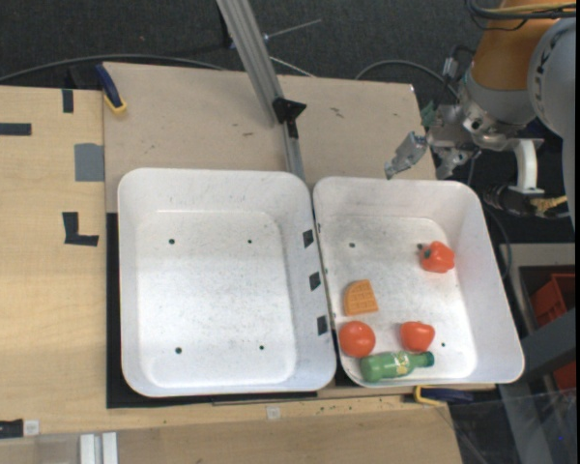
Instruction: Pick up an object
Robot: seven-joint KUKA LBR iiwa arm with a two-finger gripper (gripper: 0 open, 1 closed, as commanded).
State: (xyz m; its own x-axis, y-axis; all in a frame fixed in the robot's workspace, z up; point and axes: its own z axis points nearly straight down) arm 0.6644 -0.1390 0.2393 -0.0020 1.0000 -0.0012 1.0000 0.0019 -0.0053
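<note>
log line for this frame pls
gripper: open, above right white bin's far rim, holding nothing | bin: three red tomato-like toys, orange waffle square, green bottle | pick: not begun

Two speckled white plastic bins (217,187); three red round tomatoes (357,338), an orange ridged waffle (361,298), a green plastic bottle (394,364).

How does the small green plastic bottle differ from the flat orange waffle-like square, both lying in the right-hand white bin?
The green plastic bottle is long and rounded; the flat orange waffle-like square is blocky and thin. The bottle lies on its side along the near wall of the right-hand white bin; the square sits further in, near the bin's middle. The bottle is green with a pale band; the square is plain orange. Both lie untouched on the bin floor.
</note>
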